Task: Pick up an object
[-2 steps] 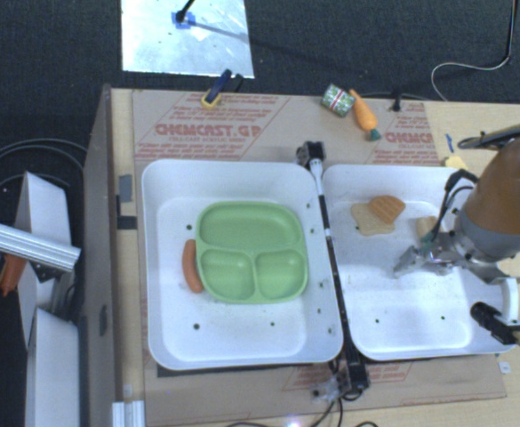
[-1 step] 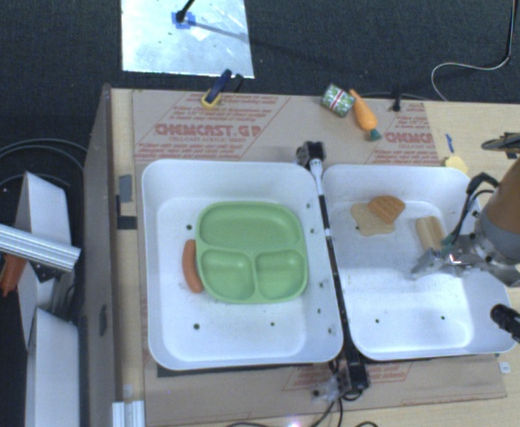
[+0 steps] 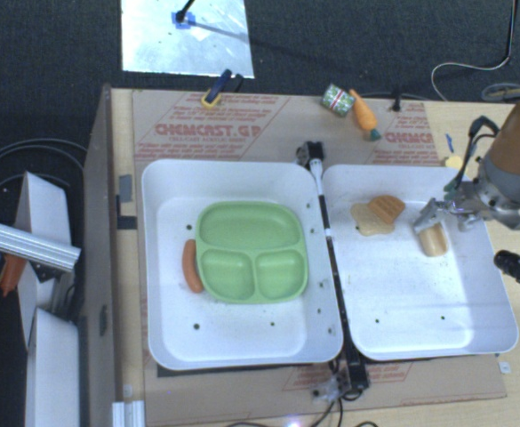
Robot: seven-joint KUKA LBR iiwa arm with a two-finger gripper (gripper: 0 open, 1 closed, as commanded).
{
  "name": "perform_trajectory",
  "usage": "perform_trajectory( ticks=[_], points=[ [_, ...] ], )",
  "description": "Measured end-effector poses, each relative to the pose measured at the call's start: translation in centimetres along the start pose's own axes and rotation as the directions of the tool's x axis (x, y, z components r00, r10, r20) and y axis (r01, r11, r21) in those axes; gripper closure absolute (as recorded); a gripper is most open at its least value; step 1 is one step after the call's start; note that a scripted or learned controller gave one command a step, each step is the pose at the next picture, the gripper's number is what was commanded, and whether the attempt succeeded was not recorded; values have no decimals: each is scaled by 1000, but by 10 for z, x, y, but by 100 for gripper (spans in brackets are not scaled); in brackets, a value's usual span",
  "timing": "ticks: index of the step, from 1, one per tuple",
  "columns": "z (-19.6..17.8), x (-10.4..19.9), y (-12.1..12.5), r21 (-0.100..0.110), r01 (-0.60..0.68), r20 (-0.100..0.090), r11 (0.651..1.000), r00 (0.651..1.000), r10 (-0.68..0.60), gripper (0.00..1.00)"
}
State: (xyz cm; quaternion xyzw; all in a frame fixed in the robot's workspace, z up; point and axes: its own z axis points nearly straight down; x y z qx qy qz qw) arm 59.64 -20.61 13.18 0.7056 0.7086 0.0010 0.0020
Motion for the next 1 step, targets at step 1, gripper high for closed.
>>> perform_trajectory(
  ticks=[1],
  points=[
    [27,0,-17,4,-2,-1,1000,1000,2,0]
  ],
)
